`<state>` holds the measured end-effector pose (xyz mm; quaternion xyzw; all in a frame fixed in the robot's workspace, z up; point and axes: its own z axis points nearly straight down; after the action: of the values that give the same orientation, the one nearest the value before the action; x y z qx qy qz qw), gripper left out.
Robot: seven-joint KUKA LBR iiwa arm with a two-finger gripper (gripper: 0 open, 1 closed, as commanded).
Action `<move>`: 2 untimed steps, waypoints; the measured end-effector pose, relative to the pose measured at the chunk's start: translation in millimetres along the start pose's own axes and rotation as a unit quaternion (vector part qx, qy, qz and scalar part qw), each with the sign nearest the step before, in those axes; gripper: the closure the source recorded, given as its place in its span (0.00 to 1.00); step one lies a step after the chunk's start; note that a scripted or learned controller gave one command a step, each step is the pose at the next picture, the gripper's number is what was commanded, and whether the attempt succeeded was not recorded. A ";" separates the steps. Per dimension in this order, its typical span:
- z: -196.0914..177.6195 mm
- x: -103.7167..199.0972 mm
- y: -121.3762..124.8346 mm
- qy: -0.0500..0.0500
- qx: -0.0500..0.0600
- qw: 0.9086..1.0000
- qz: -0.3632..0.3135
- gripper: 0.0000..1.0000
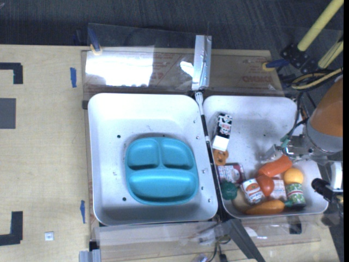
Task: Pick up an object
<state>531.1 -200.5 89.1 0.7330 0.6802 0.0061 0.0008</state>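
Left bin: a shallow white plastic bin (103, 146) lay well to the left of the gripper, touching its twin along the middle seam.
Tray: a turquoise three-compartment plastic tray (161, 170) rested flat in that left bin, far left of the gripper.
Right bin: a second shallow white plastic bin (251, 111) sat under and to the left of the gripper.
Carton: a small black-and-white cow-patterned carton (223, 126) lay by the right bin's left wall, left of the gripper and further back.
Packet: a dark red foil packet (231, 173) lay left of the gripper, near the front left of the right bin.
Pile: a small white-labelled jar with a red lid (252, 190), an orange carrot-shaped toy (276, 165), a yellow round toy fruit (293, 176) and a green-capped little bottle (295, 193) lay crowded together just left of the gripper, at the bin's front right.
Arm: the grey arm with an orange band (329, 116) reached in at the right edge.
Gripper: the two-finger gripper (290, 146) hung at the bin's right side, just above the carrot toy; whether it was spread or closed could not be told.
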 end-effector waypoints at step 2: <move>-121.6 36.3 -51.6 -0.004 0.002 0.997 0.077 1.00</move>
<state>481.2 -161.4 210.5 0.7830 0.6220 0.0015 0.0017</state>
